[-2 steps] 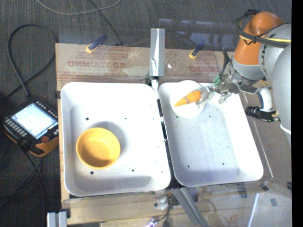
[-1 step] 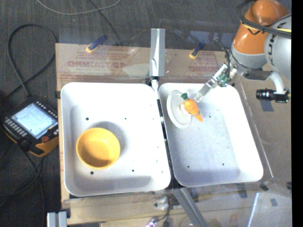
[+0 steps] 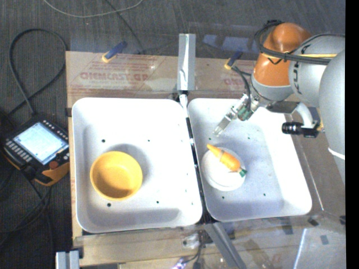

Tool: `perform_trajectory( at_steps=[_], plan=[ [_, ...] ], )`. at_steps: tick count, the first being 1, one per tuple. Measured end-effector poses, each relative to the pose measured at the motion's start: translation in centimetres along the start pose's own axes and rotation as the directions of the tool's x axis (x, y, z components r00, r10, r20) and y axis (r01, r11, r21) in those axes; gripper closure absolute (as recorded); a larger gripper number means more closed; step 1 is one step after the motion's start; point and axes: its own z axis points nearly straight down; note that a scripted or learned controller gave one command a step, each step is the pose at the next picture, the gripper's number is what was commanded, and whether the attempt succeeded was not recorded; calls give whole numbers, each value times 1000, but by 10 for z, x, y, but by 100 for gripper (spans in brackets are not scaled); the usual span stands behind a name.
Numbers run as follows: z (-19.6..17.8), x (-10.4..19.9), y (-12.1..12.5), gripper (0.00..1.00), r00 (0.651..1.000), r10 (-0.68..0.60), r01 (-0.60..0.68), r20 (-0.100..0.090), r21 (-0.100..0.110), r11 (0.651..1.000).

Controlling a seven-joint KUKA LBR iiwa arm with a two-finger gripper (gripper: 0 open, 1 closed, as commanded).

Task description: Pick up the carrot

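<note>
Gripper (image 3: 221, 126) hangs above the carrot (image 3: 225, 159), which lies on a white plate (image 3: 216, 175); finger state unclear. Approach step; next, descend and close.

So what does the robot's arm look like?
The arm is made of fat, smooth, rounded grey shells, with a shiny orange band shaped like a ball above the wrist. A dark cable loops around the orange part. At the tip sits a thin two-finger gripper, pale metal with a bit of green.
</note>
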Motion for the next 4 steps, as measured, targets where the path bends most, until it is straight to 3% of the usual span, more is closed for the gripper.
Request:
perform_trajectory(
  at_steps=[1, 2, 3, 4],
  plan=[
    [16, 46, -34, 0, 995, 101, -101, -5, -1, 995],
    [-38, 112, -109, 0, 995, 101, -101, -4, 0, 995],
    [32, 75, -162, 0, 978, 211, -210, 9, -12, 978],
    [9, 44, -195, 0, 944, 330, -330, -8, 0, 944]
  ],
)
